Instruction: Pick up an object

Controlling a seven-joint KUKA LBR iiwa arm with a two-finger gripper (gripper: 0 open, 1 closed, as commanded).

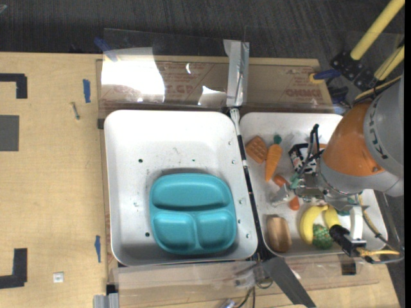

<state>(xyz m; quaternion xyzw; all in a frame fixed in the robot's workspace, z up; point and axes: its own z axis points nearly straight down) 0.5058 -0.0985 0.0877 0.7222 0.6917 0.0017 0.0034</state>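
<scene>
The end effector (302, 185) of the grey-and-orange arm (359, 149) hangs low in the right bin (257, 124); whether it is apart or together cannot be told. A toy carrot (272, 161) lies just beside it, a banana (310, 222) and brown potato (278, 232) nearer the bin's front rim; a teal divided tray (191, 212) sits in the left bin (128, 140)

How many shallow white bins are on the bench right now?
2. The left shallow white bin holds a teal divided plastic tray; the right shallow white bin holds small toy foods under the arm. Nothing suggests a hidden third.
</scene>
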